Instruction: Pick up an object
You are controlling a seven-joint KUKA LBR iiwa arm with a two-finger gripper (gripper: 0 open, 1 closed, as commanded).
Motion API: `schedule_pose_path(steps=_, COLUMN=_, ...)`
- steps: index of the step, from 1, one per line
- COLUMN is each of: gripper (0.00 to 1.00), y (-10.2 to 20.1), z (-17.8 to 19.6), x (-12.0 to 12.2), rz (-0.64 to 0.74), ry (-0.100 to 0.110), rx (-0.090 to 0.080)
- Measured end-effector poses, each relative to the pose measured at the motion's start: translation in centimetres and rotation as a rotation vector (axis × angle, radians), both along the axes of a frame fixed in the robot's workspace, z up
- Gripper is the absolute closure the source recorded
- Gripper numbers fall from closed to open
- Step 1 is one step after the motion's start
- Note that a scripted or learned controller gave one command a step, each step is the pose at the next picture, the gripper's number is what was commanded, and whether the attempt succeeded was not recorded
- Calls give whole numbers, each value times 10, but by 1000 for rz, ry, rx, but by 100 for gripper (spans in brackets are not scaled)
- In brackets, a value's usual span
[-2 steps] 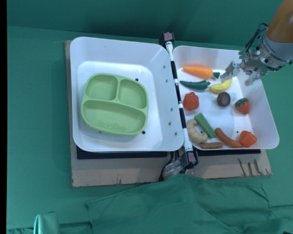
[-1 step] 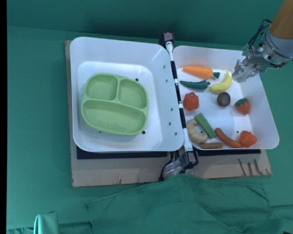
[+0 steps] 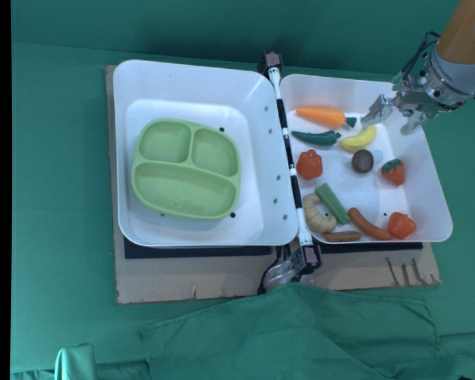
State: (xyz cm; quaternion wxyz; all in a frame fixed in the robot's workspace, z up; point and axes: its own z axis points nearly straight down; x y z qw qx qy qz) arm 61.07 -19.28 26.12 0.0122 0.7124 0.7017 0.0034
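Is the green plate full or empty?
Empty. The green plate in the left bin shows bare compartments; the toy food lies in the right bin.

Orange carrot [image 3: 322, 116], yellow banana [image 3: 359, 138], light-green divided plate [image 3: 187, 169], white bins [image 3: 253, 85], green cloth [image 3: 55, 172].

Toy foods scattered in right bin [image 3: 424, 182]: carrot [image 3: 321, 116], yellow banana [image 3: 359, 138], perhaps a strawberry [image 3: 393, 172], lying flat

Two white bins [image 3: 142, 85], one green divided plate [image 3: 187, 169], and ten toy foods [image 3: 309, 165].
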Motion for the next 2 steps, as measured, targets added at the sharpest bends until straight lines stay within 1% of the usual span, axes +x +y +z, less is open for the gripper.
schedule_pose_path(steps=1, gripper=100, y=-2, z=14, x=1, rz=-4, ry=-7, rx=-3)
schedule_pose_path(steps=2, gripper=100, y=-3, z=27, x=2, rz=-7, ry=-14, rx=-6)
